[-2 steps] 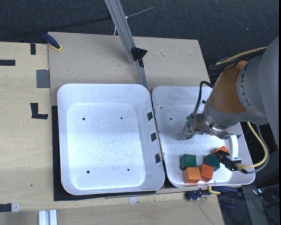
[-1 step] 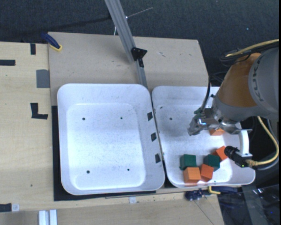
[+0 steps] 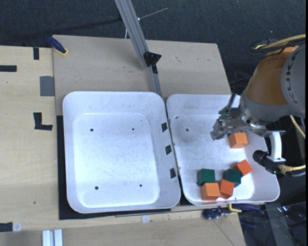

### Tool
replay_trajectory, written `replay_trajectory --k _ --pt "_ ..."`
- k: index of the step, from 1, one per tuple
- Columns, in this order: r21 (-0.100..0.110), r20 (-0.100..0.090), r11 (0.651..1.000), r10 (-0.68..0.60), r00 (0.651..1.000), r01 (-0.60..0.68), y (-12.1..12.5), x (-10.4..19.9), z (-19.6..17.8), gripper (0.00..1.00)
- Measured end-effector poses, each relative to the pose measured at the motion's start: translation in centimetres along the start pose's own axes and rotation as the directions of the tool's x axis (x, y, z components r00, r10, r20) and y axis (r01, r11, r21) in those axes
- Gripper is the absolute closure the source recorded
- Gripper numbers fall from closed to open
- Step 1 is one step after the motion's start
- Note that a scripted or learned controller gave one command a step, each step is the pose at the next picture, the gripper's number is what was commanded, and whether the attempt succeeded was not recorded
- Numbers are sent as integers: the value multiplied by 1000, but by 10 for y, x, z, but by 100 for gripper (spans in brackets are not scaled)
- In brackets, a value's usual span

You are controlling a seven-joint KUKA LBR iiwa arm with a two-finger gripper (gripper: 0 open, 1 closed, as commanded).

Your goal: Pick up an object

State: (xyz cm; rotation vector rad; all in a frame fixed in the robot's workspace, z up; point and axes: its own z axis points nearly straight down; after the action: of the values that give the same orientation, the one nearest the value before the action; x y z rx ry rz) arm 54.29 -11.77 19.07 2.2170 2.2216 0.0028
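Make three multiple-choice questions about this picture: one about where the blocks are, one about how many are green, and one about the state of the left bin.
1. Where do the blocks lie?
A. in the right bin
B. in the left bin
C. on the wooden bench

2. How many green blocks are there?
A. none
B. two
C. five

3. What is the state of the left bin?
A. full of blocks
B. turned over
C. upright, white floor showing

Answers:
1. A: all blocks sit inside the right bin, most near its front edge and one orange block beside the gripper.
2. B: one green block and a second green block lie among the orange ones.
3. C: the left bin stands upright with its white floor in view.
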Motion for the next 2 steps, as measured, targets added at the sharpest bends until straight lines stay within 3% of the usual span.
replay_trajectory --k 2 --pt "0 0 1000 0 1000 0 -6 -6 -97 100"
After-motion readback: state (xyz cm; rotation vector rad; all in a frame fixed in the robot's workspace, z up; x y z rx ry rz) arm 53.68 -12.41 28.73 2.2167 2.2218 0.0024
